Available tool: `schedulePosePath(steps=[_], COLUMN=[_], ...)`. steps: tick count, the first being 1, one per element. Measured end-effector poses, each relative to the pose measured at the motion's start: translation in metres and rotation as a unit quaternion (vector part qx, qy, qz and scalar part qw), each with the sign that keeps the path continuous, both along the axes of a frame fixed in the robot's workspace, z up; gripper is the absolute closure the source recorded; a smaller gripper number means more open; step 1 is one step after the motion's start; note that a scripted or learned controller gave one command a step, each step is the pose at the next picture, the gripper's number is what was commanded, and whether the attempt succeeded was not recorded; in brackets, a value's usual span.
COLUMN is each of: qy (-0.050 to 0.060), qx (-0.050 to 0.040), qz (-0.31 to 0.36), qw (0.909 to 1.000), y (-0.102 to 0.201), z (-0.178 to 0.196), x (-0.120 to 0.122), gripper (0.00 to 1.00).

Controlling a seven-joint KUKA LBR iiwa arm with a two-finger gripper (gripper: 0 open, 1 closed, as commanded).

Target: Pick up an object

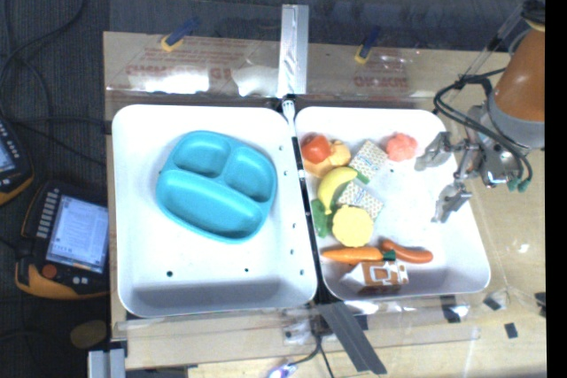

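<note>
One pincer [441, 181] open over right bin [461, 270] edge, bare floor beneath, toys [354, 208] crowd left.

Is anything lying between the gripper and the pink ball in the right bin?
Nothing visible. The gripper, fingers spread, is over the right bin's right side; the pink ball lies up and to its left, with bare white floor between them.

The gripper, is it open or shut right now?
Open: the gripper hangs over the right bin, its two fingers spread apart with nothing between them.
</note>
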State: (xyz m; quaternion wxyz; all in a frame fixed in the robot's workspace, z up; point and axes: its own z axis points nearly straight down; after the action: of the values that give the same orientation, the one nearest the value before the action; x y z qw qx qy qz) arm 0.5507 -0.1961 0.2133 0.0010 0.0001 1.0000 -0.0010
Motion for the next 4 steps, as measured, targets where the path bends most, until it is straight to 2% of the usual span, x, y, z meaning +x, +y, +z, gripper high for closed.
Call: schedulePosePath(steps=[1,2,3,4], qy=[-0.006,-0.008,-0.001,0.0], qx=[-0.0005,-0.0033,0.0004,0.0002], qz=[-0.088,-0.087,-0.136,-0.124], qw=[0.9961,0.9962,0.9907,0.9923], y=[-0.027,-0.027,-0.027,-0.028], z=[-0.123,-0.111,0.097,0.042], x=[-0.02,-0.017,-0.001,-0.066], gripper=[0.0,1.0,1.0,1.0])
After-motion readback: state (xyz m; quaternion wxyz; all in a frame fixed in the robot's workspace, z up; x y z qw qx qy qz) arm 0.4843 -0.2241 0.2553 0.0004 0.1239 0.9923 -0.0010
